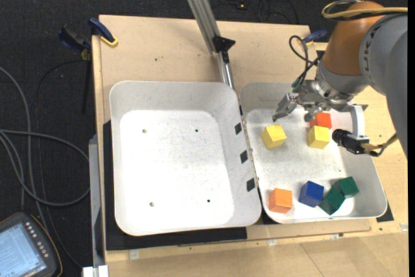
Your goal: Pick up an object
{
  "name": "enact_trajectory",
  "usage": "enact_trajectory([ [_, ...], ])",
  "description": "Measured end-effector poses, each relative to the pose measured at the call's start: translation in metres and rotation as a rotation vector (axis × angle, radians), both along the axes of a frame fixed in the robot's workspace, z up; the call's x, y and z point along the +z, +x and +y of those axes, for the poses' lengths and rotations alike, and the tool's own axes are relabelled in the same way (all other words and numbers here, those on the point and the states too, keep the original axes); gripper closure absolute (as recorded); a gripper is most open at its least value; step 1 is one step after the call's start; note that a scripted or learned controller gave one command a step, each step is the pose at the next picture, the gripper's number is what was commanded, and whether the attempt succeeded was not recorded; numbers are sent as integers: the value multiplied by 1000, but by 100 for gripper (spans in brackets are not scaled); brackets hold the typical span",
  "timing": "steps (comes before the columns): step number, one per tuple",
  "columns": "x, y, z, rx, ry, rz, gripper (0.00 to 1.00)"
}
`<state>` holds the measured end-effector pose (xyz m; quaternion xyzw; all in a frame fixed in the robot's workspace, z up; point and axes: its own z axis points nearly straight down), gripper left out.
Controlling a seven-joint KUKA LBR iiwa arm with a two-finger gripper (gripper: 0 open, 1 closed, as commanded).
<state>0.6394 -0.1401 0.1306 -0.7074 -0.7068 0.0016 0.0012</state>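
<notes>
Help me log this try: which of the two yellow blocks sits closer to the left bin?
The yellow block alone mid-bin; the other yellow block touches the red-orange one.

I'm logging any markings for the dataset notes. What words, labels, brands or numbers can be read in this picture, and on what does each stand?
None can be read.
The screen at the lower left glows with lines too small and blurred to read.
The coloured blocks, such as the yellow block and the blue block in the right bin, bear no visible print.
The arm and the left bin show no legible marking.
</notes>
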Motion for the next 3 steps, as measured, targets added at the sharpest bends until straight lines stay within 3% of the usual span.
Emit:
enact_trajectory([
  [1, 14, 2, 0, 0, -1, -7, 100],
  [3, 116, 10, 7, 4, -1, -10, 100],
])
